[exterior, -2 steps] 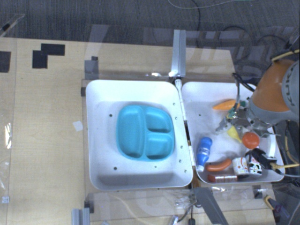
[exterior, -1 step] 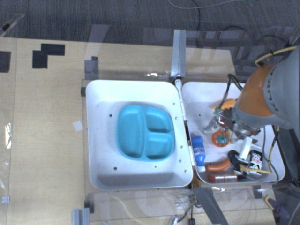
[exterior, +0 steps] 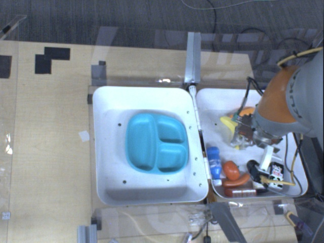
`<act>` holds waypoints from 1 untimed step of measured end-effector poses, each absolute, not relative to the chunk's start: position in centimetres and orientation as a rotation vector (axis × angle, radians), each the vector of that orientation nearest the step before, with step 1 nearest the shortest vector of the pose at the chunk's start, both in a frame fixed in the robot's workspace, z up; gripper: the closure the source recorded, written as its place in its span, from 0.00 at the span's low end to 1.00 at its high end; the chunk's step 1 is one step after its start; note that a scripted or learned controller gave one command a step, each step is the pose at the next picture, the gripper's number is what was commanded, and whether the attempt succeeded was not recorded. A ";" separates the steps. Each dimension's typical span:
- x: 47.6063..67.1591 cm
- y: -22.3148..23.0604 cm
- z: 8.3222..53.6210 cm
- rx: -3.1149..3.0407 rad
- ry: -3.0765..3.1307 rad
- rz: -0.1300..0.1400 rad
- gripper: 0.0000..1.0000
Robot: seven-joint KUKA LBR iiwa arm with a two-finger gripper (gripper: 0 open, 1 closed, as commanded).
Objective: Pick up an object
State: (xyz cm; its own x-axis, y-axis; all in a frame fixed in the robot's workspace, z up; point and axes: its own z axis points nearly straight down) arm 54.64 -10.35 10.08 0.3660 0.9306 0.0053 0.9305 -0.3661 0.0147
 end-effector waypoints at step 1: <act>57.0 -7.3 24.8 2.610 1.746 0.002 1.00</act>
